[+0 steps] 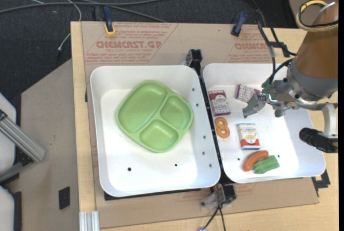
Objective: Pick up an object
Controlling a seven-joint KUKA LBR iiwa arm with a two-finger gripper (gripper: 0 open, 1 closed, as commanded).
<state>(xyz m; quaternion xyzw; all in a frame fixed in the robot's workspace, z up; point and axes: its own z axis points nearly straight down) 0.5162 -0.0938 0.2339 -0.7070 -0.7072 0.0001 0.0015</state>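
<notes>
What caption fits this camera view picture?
Robot gripper hovers over right bin of toy snacks; green plate sits in left bin.

1. The left bin [107, 171] and right bin [293, 171] look like smooth white plastic with a soft sheen.
2. The divided green plate [155, 115] looks like matt, smooth plastic.
3. The board [134, 42] under the bins looks like brown cardboard, matt, with red print.
4. The small cartons [219, 102] and [248, 136] look like printed paper or card.
5. The orange sausage [255, 159] and green vegetable [267, 165] look like glossy toy plastic.
6. The arm [317, 58] has a smooth orange band and a grey casing with a dull shine.
7. The floor [43, 31] looks like dark, rough carpet.
</notes>
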